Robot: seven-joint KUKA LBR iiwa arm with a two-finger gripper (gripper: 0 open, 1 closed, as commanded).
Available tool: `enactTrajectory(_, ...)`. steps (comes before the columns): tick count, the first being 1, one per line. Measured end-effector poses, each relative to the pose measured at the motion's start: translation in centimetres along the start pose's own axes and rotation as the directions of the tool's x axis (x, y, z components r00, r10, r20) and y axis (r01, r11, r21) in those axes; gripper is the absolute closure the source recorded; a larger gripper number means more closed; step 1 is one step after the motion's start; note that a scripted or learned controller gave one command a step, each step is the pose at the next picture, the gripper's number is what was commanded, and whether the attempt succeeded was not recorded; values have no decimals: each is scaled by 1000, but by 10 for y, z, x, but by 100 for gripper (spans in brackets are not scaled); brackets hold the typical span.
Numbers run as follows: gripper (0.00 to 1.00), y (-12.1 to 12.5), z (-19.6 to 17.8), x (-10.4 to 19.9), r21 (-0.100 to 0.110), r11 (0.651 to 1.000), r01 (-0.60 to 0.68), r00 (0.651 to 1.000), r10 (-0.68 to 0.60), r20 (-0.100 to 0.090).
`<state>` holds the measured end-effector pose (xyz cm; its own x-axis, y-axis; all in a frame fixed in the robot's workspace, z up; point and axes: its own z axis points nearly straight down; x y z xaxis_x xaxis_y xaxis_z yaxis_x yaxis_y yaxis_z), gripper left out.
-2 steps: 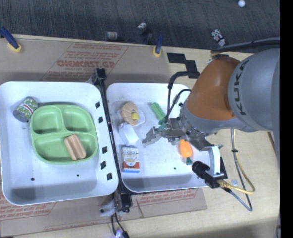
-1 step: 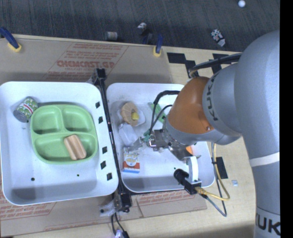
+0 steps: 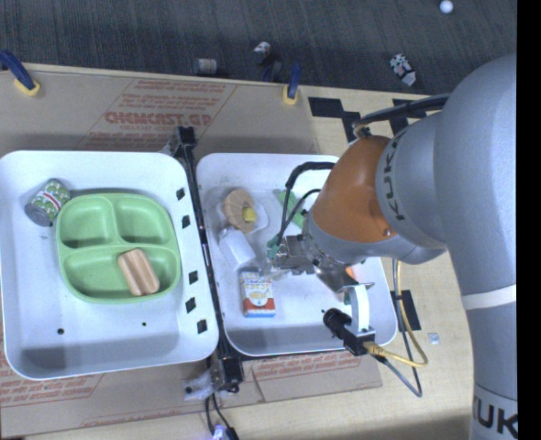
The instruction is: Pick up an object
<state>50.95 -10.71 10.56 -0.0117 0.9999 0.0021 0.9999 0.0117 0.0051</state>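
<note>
Item one, nearest the lower edge of the view: the table, faced with printed brown cardboard, carrying two shallow white bins side by side. Right bin: holds a small carton with an orange and white face, lying flat near the front wall; beside it toward the middle a clear plastic item, outline hard to read; further back a round tan object with a yellow patch; a green item partly covered by the arm at the rear. Gripper: lowered into the right bin, just above the carton and next to the clear plastic item, its body dark metal with cables; whether the fingers are open or closed cannot be told, and nothing is seen between them. A black bracket with a yellow cable hangs off the wrist over the bin's front right corner. Arm: grey, with an orange band, entering from the right and covering much of the right bin. Left bin: contains a green divided tray with a tan, sausage-shaped piece in its front compartment; a small can lies tilted at the tray's rear left corner. Far edge: blue clamps on the cardboard, then dark carpeted floor with small scattered objects.
</note>
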Motion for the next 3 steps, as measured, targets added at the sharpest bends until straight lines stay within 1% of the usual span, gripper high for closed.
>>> enactTrajectory(1,100,-31,-94,-1,5,1000,-7,1000,7,2)
enactTrajectory(2,100,-33,-84,-79,5,1000,-8,1000,8,3)
enactTrajectory(3,100,-32,-103,-10,6,1000,-3,1000,3,2)
